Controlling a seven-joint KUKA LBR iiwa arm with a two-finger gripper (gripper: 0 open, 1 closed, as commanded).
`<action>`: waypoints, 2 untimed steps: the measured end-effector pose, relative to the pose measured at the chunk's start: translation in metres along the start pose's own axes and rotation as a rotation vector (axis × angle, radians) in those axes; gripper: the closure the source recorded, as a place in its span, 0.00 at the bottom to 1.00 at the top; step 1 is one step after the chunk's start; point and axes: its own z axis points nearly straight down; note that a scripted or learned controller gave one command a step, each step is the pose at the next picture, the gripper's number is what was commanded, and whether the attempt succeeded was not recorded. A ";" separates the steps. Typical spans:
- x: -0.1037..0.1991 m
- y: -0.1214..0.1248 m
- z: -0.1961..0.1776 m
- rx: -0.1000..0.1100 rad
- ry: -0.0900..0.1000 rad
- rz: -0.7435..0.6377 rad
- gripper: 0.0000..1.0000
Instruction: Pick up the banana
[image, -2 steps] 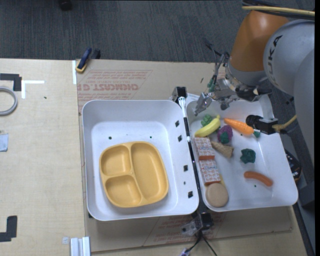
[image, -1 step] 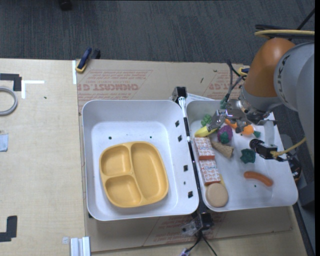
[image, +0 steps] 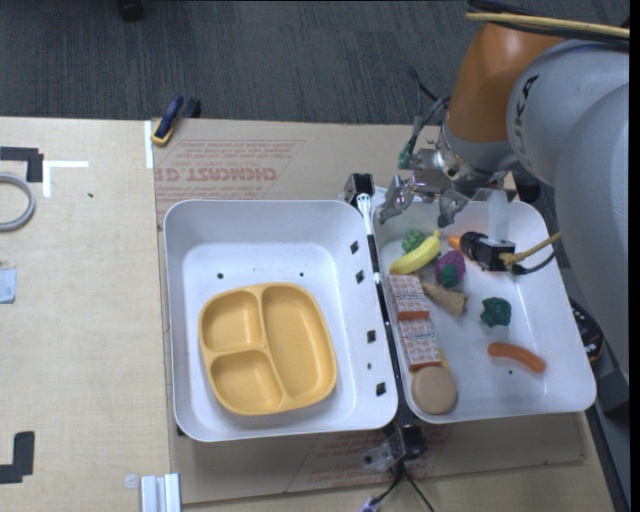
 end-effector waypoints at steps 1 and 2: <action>-0.030 -0.025 0.000 0.001 0.000 -0.139 0.00; -0.078 0.004 0.074 0.000 0.000 -0.210 0.00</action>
